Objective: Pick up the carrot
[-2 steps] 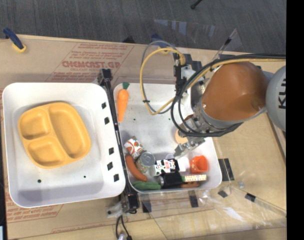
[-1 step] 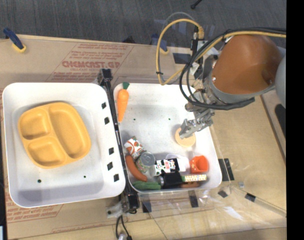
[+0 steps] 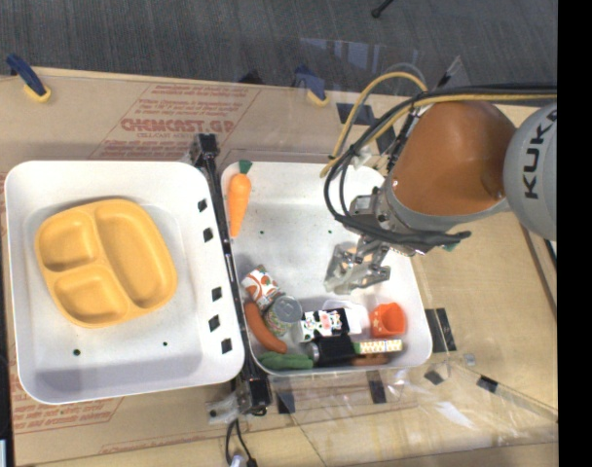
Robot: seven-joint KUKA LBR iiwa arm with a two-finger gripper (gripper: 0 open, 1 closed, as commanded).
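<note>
While the gripper (image 3: 357, 269) hovers, the carrot (image 3: 238, 200) lies apart.

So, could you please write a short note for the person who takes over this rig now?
Gripper: over the floor of the right bin, right of centre, holding nothing that I can see. Whether it is open or shut is not clear.
Carrot: in the right bin's upper left corner, against the left wall, green top pointing up the picture. It lies apart from the gripper.
Other items are piled along the right bin's lower edge. A yellow divided tray sits in the left bin.
Done: nothing yet.
Left: move to the carrot, grasp and lift it.
</note>
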